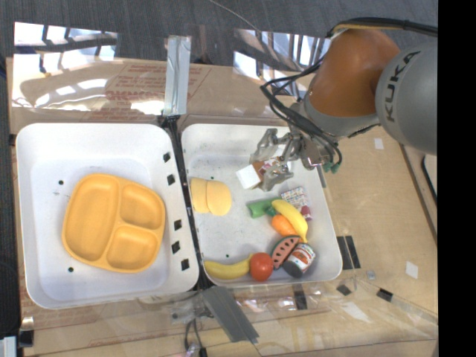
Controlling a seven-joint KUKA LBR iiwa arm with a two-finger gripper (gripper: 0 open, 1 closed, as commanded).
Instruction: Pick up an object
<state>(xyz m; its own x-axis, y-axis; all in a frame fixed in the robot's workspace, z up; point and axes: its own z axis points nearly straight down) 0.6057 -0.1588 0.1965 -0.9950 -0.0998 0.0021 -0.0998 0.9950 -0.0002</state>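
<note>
- KUKA arm (401,73) comes in from the right, orange band facing cam
- gripper (274,158) pointed down & left, low over the bin, cables looped round wrist

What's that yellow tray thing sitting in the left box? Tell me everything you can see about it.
The yellow tray is a divided plate with rounded corners, plastic by its look, with three shallow compartments: one long one on its left side and two smaller ones on its right. It lies flat, right side up, turned at a slant, on the floor of the left white bin. Its compartments hold nothing, and nothing else touches it.
</note>
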